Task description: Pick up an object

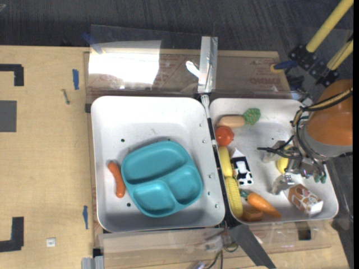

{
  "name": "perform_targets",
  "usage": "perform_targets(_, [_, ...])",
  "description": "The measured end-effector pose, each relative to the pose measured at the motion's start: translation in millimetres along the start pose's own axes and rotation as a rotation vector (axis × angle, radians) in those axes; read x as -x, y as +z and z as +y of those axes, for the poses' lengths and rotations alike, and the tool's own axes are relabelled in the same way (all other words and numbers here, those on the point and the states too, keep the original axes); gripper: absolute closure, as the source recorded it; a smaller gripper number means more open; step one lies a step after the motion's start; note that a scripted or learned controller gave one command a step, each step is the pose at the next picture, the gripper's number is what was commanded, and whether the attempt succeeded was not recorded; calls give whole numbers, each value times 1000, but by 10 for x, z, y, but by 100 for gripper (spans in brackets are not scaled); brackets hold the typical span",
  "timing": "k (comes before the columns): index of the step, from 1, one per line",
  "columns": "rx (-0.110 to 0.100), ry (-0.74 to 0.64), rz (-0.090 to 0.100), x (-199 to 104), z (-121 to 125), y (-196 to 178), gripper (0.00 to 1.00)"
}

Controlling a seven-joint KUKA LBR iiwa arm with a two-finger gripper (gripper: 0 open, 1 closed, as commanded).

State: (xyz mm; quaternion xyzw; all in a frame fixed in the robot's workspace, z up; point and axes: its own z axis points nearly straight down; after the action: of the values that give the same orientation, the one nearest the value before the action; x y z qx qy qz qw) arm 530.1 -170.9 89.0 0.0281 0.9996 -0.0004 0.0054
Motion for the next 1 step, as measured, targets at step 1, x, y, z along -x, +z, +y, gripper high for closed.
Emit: perform_targets(1, [-2, -2, -14, 48, 5, -133, 100])
